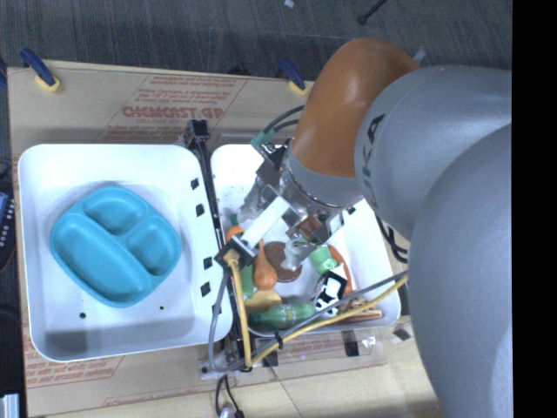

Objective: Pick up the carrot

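Note:
The carrot [262, 258], a slim orange piece with a green end, lies in the right bin [228, 168] near its left wall. My gripper [301, 231] hangs low over the middle of that bin, just right of and above the carrot. The arm's wrist and bracket hide much of the gripper. Nothing shows clearly between the fingers. The big grey arm with its orange band covers the right half of the bin.
Around the carrot lie a brown round item [280, 260], a green piece [324, 259], a black-and-white item [329, 291], a yellowish item [261, 301] and a long green one [287, 314]. A blue divided plate [115, 244] sits in the left bin [52, 168].

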Motion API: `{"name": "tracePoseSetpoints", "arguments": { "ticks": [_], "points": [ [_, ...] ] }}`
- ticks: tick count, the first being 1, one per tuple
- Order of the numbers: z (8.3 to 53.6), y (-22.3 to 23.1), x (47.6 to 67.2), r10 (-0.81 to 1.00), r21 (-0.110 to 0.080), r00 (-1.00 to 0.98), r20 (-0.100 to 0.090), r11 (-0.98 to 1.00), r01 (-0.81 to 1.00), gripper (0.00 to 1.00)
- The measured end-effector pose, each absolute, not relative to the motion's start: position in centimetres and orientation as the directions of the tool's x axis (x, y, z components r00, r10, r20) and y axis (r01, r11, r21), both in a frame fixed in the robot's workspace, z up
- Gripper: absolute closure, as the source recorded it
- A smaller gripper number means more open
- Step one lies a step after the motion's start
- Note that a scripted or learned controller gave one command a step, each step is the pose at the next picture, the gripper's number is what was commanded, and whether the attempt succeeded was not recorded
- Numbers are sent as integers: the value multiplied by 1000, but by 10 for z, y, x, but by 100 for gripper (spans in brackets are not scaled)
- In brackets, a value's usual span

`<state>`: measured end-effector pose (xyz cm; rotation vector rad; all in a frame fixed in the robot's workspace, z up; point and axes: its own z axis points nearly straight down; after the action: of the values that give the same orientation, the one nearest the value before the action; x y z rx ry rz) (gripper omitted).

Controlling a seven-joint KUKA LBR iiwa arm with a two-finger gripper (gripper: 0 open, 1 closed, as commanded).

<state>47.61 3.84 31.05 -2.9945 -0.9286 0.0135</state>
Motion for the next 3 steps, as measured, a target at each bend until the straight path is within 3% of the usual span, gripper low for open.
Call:
{"name": "tracePoseSetpoints", "arguments": {
  "ticks": [1, 2, 3],
  "points": [
    [186, 17, 514, 594, -14, 804, -16, -804, 594, 0],
    [191, -27, 512, 485, -5, 875, -8, -875, 485, 0],
    [191, -27, 512, 485, -6, 874, -8, -874, 485, 0]
  ]
}}
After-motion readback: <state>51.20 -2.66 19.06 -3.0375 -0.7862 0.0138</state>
